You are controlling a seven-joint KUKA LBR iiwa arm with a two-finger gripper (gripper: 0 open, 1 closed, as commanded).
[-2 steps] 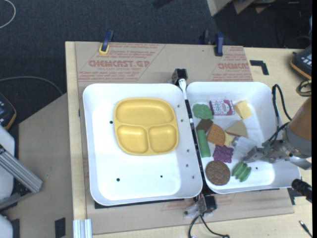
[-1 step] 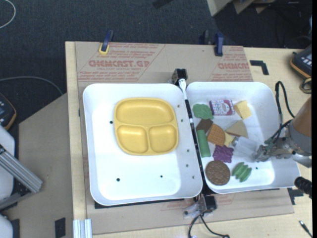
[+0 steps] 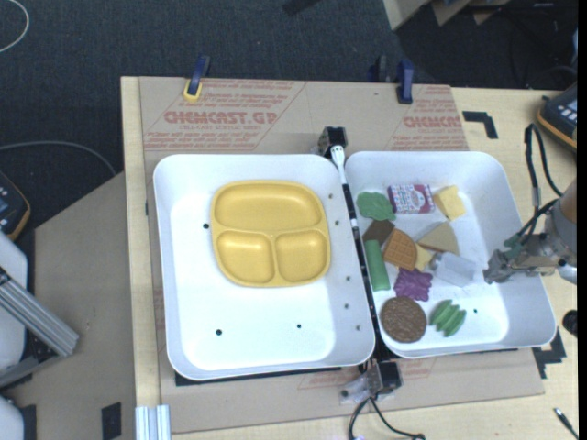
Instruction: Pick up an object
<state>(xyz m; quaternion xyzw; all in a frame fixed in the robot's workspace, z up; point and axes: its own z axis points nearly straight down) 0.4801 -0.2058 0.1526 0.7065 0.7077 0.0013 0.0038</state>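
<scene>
The claw reaches in from three o'clock and sits low over the right bin, near its three o'clock wall; whether it is wide or narrow cannot be told, and nothing shows between its tips.

Just beside it toward nine o'clock lies a pale grey wedge. Beyond that sit a tan wedge, a purple bunch of grapes, and an orange waffle-textured piece. Toward seven o'clock are green pea pods and a round brown patty. Farther off lie a long green stick, a green leaf, a maroon-labelled packet and a yellow cheese block.

The left bin holds a yellow three-compartment plate. Both bins rest on a brown board printed with red lettering, clamped at its twelve o'clock edge, over dark carpet.
</scene>
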